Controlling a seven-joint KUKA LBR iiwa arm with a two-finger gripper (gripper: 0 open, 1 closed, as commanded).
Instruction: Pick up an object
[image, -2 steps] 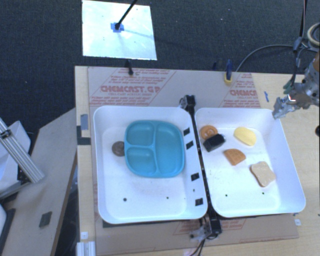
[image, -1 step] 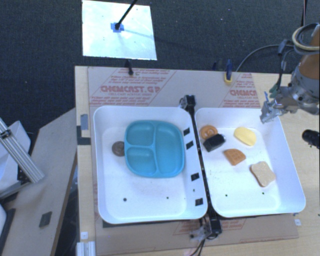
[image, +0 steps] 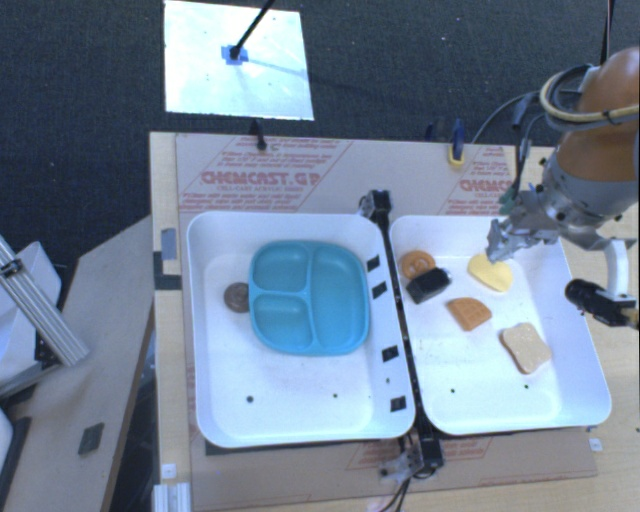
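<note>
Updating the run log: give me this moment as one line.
phase: approach | gripper: over yellow piece, right bin | grasp: not seen | left bin: blue tray

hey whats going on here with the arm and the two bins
A grey and orange robot arm reaches in from the right, its gripper low over the right bin, right at a pale yellow piece. Nothing looks lifted yet. That bin also holds an orange ring, a black block, an orange wedge and a toast slice. The left bin holds a blue divided plate and a small round brown thing.
</note>
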